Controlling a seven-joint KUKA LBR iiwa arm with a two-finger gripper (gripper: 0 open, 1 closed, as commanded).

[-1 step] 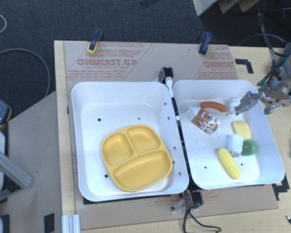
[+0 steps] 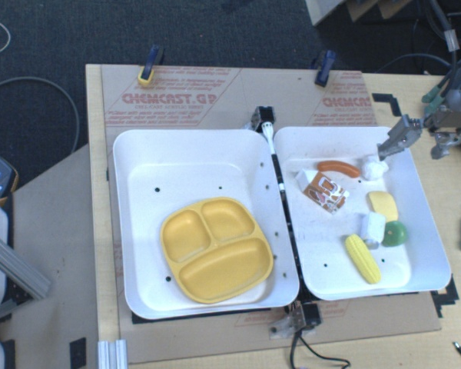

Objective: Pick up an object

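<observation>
We see two white bins side by side on the tabletop point(image 2: 215, 91). The left bin point(image 2: 138, 167) holds a yellow divided plate point(image 2: 215, 248). The right bin point(image 2: 415, 206) holds the objects: a sausage point(image 2: 338, 168) near the far wall, a brown-and-white packet point(image 2: 323, 190) just in front of it, a pale yellow block point(image 2: 383, 204), a white piece point(image 2: 372, 227) touching a green ball point(image 2: 395, 234), and a corn cob point(image 2: 363, 257) nearest the front. The hand point(image 2: 384, 149) hangs at the right bin's far right corner, above a small white item point(image 2: 374, 170). We cannot tell whether the hand is released or clenched; nothing is visibly grasped.
</observation>
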